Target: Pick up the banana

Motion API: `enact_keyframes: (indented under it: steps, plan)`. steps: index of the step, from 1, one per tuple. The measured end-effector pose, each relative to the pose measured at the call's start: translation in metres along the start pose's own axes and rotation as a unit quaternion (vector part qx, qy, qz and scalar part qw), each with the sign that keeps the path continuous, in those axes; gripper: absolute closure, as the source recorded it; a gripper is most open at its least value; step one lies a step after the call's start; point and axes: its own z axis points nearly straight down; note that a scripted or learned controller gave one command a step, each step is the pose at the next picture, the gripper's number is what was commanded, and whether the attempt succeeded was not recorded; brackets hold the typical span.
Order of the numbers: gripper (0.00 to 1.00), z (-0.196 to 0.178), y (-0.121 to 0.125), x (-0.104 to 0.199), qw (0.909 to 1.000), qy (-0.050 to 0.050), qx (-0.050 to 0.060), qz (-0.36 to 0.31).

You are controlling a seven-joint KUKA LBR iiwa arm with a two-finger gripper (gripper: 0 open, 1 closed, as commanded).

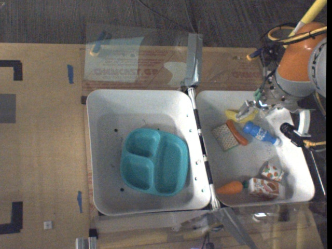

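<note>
Camera view: two-finger metal gripper [252,107] low over the right shallow white bin [306,191], near its far edge. Finger spread: cannot tell. Yellow plastic banana [234,114] lies just beside the gripper, touching the orange-red toy [237,133]. Blue plastic bottle [261,134] adjacent.

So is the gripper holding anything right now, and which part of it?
It cannot be told. The gripper is down at the banana in the right bin, at its right end, but a grasp isn't clear.
</note>
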Motion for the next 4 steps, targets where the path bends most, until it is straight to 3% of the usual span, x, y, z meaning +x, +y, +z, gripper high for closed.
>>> enact_keyframes:
  steps: [1, 2, 3, 4]
  plan:
    - [0.0, 0.026, 0.023, 0.038, 0.9993, -0.004, 0.004, 0.037]
    - [1.0, 0.016, 0.023, 0.038, 0.9993, -0.005, 0.004, 0.036]
    - [1.0, -0.069, 0.039, 0.129, 1.0, 0.0, -0.001, 0.009]
    - [0.0, -0.068, 0.039, 0.13, 1.0, 0.0, -0.001, 0.009]
